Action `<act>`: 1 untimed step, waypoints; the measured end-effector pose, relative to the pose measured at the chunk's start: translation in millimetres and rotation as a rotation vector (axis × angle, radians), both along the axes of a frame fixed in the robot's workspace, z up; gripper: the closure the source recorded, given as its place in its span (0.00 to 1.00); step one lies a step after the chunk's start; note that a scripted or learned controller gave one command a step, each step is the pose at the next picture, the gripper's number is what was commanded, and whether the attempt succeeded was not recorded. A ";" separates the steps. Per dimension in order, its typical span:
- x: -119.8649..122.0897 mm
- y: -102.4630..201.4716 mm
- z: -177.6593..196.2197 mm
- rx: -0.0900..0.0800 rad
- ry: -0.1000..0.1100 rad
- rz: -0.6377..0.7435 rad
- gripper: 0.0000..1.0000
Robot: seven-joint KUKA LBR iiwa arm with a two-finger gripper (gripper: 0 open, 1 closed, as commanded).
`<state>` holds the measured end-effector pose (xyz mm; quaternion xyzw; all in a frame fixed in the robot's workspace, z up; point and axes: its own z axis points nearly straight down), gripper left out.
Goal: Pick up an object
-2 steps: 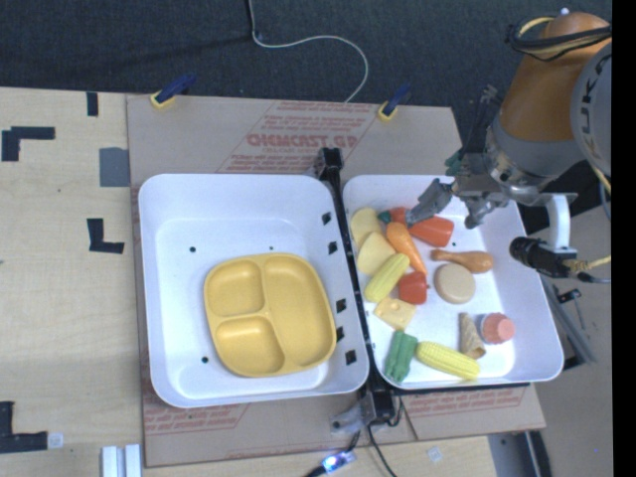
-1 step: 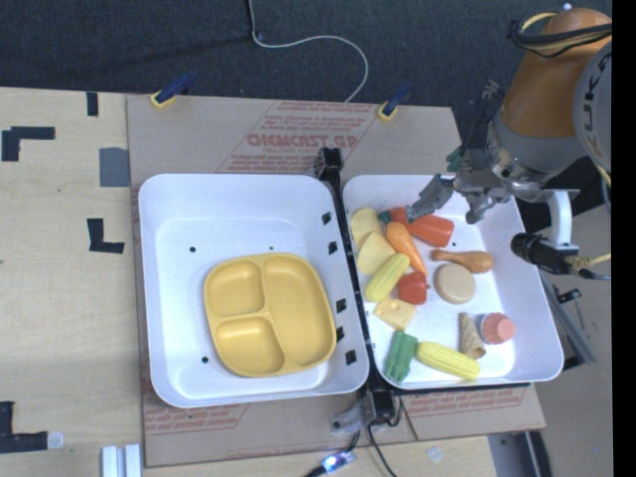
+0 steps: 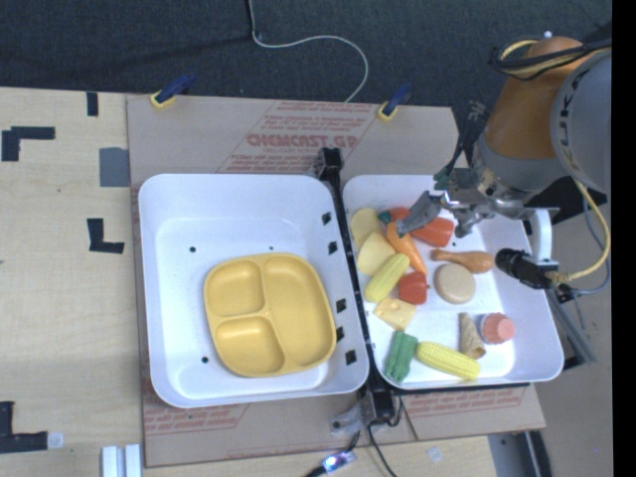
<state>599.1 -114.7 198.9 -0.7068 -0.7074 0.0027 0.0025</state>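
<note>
Camera view shows the bench [image 3: 60, 266] with cardboard under two white bins. The left bin [image 3: 179, 202] carries a yellow divided plate [image 3: 268, 313], lying flat near its middle and well apart from the toys, so it plays no part in the pick as I judge it.

The right bin [image 3: 542, 351] holds the candidates, crowded together: a pale yellow potato-like piece [image 3: 375, 254], a corn cob [image 3: 386, 277] leaning beside it, a red tomato-like piece [image 3: 412, 288], a yellow wedge [image 3: 395, 313], a green vegetable [image 3: 400, 356] at the near edge, and a second corn cob [image 3: 447, 361] lying along the near wall. Further right sit a round beige bun-like piece [image 3: 456, 284], a drumstick [image 3: 467, 260] and a small pink-topped piece [image 3: 495, 328].

At the far side of this bin the gripper [image 3: 429, 219] hangs low over an orange carrot [image 3: 408, 248] and a red pepper-like piece [image 3: 434, 233], the arm reaching in from the right. The fingers look spread, one dark tip toward the carrot, with nothing clearly held between them. That placement suggests a try at the carrot or the red piece.
</note>
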 end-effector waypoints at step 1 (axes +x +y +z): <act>5.0 4.8 -48.3 0.001 0.001 0.001 0.00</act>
